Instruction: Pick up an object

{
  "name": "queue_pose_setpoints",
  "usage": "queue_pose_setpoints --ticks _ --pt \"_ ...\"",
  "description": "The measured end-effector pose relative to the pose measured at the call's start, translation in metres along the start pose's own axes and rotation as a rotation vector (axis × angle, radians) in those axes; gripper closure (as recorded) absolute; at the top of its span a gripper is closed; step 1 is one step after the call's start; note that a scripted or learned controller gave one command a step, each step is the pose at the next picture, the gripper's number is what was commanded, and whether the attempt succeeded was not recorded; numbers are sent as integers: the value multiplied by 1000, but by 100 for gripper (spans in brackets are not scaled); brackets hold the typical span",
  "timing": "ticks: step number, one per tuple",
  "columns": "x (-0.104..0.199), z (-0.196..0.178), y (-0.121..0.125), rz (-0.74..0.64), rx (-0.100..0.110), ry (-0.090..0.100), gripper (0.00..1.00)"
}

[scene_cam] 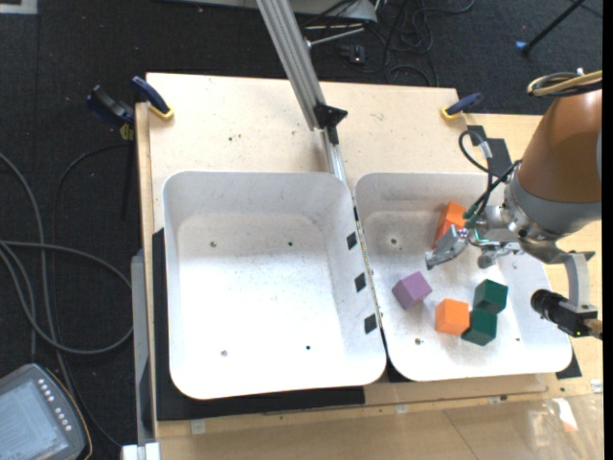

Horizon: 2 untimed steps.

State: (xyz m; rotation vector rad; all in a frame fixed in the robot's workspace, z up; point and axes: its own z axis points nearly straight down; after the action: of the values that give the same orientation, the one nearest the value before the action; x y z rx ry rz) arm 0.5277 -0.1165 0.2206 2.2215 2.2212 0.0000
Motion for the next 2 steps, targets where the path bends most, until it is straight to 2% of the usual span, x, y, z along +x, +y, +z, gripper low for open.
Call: queue_pose_setpoints --ticks 2 --pt "12 101 -11 0 6 2 0"
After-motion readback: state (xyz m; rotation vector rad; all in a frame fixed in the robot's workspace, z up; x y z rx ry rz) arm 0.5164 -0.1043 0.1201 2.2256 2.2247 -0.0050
